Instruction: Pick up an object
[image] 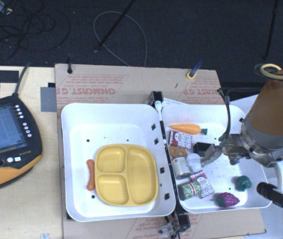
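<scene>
Objects lay in the right bin (240, 114): carrot (185, 128), can (191, 189), purple fruit (227, 199). Gripper (212, 155) hovered above them; finger state undeterminable.

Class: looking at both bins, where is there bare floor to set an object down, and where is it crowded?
Left bin: bare floor behind the yellow tray, and left of the sausage. Right bin: crowded along the divider around the carrot and can; a small bare patch beside the teal toy.
</scene>
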Available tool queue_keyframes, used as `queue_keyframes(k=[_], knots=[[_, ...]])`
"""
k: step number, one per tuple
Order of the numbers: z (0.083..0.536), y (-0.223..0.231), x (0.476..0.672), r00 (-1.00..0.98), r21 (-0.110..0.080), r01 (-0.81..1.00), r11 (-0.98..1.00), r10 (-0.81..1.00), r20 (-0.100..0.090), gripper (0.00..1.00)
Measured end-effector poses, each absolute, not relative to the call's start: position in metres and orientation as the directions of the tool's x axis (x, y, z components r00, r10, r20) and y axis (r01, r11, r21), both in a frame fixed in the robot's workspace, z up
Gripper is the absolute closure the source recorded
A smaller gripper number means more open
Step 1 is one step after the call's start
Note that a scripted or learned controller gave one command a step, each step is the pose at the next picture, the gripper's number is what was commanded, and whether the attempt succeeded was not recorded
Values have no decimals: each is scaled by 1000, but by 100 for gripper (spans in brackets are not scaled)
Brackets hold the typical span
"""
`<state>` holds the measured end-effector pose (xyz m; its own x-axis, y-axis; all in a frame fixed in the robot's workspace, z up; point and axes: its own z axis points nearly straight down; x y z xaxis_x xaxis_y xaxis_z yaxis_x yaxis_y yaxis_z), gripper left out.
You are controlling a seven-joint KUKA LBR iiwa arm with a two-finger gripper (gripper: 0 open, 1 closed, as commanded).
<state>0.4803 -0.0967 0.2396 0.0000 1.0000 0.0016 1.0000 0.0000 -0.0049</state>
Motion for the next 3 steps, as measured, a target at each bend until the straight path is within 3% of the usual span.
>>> queue_keyframes(k=[1, 2, 3], knots=[[125, -150, 528, 3, 0, 1000, -3, 1000, 0, 0], [88, -158, 587, 2, -1, 1000, -2, 1000, 1, 0], [88, -200, 623, 1, -1, 1000, -1, 1000, 0, 0]])
